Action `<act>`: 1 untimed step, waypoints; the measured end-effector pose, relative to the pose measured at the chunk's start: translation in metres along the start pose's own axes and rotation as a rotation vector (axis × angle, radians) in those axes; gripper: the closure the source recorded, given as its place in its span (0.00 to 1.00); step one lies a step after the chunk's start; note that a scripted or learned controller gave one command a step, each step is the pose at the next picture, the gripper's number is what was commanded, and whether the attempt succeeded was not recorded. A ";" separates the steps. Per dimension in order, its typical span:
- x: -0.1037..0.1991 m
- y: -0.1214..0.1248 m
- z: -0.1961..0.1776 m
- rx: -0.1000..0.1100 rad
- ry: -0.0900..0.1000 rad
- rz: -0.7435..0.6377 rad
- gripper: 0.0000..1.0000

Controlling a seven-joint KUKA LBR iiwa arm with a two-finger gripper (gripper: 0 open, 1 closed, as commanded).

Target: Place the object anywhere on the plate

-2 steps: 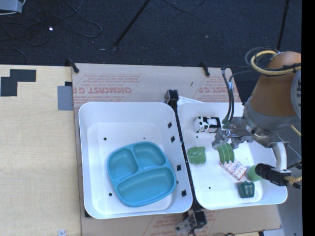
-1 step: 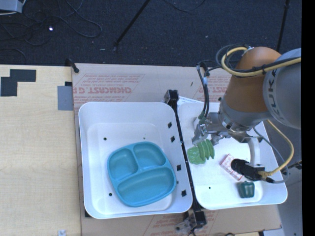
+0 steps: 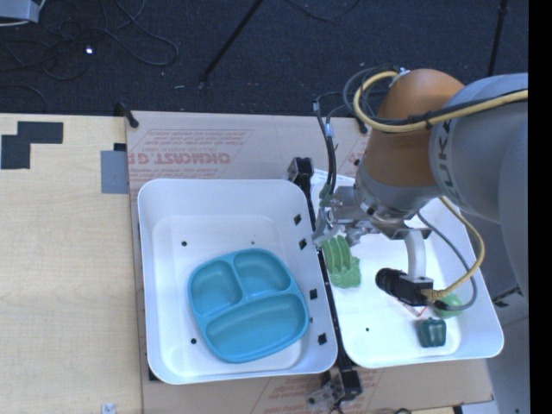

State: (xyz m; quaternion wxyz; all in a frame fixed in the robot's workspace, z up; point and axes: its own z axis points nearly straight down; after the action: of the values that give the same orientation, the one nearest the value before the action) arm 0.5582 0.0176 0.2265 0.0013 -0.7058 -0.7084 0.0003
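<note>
A blue plate with three compartments lies in the left bin, and nothing rests on it. A light green ridged object sits at the left side of the right bin, close to the wall between the bins. My gripper hangs directly over the green object's upper end and seems to touch it. The wrist hides the grip itself. A small teal block lies near the front right corner of the right bin.
The two bins stand side by side on a cardboard sheet on the wooden bench. The arm's grey and orange body covers the back of the right bin. Black clips line the wall between the bins.
</note>
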 end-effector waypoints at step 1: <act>0.054 0.030 -0.005 -0.001 0.000 -0.001 1.00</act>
State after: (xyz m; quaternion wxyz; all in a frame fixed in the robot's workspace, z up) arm 0.5879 0.0712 0.2310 0.0010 -0.7054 -0.7088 -0.0002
